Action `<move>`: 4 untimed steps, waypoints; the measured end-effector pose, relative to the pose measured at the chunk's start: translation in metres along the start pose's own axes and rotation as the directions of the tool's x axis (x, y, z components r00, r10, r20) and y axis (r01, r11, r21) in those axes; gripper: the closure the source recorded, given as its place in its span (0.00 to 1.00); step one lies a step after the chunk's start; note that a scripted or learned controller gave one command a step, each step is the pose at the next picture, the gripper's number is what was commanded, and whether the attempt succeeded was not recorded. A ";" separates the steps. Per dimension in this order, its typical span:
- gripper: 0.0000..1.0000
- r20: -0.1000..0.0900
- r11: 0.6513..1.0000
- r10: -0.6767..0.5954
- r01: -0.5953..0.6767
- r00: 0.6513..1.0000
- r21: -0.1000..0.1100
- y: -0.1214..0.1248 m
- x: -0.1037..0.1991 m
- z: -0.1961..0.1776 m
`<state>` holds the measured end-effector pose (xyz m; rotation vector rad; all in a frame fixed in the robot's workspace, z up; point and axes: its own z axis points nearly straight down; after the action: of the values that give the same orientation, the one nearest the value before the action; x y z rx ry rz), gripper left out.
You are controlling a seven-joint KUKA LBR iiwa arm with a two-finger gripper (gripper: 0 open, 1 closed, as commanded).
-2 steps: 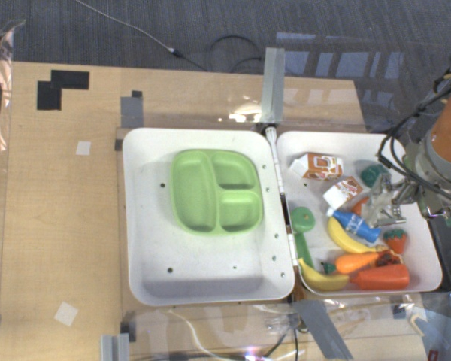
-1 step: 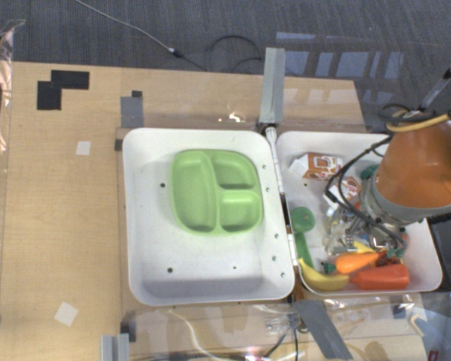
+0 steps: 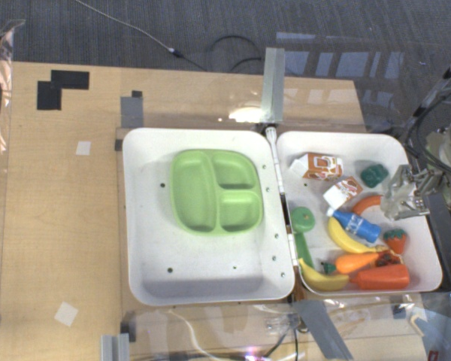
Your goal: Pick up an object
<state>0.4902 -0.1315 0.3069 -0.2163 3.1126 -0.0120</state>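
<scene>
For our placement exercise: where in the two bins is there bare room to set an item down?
Left bin: bare floor rings the green divided plate, widest along the near edge. Right bin: crowded with toy food; the gripper hovers at its right side.

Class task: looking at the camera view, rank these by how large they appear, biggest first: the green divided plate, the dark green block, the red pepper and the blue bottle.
1. green divided plate, by far
2. red pepper
3. blue bottle
4. dark green block

The bottle and the block look close in size, so that order is unsure.
</scene>
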 end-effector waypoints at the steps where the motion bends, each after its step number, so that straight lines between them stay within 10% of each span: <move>1: 1.00 -0.016 0.999 -0.040 0.040 0.999 -0.012 0.037 -0.082 0.061; 2: 1.00 -0.015 0.998 0.056 -0.056 0.998 -0.009 0.093 -0.028 0.078; 3: 1.00 0.002 0.999 0.037 -0.037 0.999 0.001 0.000 -0.029 -0.055; 4: 1.00 -0.018 0.973 0.230 -0.230 0.973 -0.005 0.010 -0.020 0.044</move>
<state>0.5098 -0.1186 0.2631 0.1464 3.1334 0.0008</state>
